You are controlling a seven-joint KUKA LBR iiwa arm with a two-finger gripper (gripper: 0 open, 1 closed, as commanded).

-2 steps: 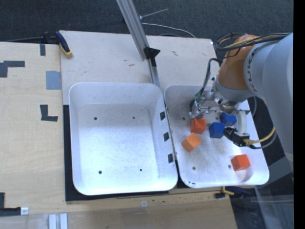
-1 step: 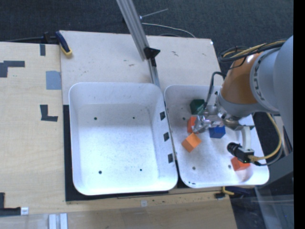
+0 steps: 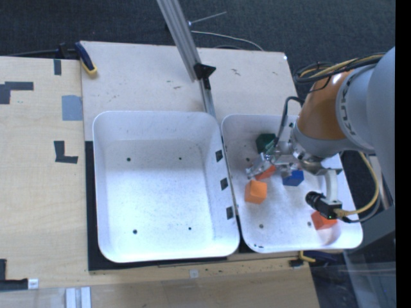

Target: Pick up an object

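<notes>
The orange block (image 3: 256, 192) looks the likeliest object for this pick, lying on the floor of the right bin (image 3: 270, 236) toward its left wall, tilted a little and free on most sides. Going from the left: the left bin (image 3: 160, 124) has nothing in it to pick, so all the candidates sit in the right one. Just above and to the right of the orange block is a small reddish piece (image 3: 265, 171) beside metal parts of the tool, and above that a dark green object (image 3: 265, 141) near the bin's far wall. Next comes the gripper (image 3: 273, 162), low over this cluster, and whether its jaws stand apart or together cannot be told from here, nor does anything show between them. A blue block (image 3: 293, 178) sits just right of it, close under the wrist, and a red object (image 3: 323, 220) lies near the right rim behind a black cable fitting. With 5 things crowded into 1 bin, I judge the step goes best by settling on a single target, centring squarely over it, coming straight down so neighbours are not nudged, closing across 2 flat opposite faces, and lifting vertically before any sideways travel.
</notes>
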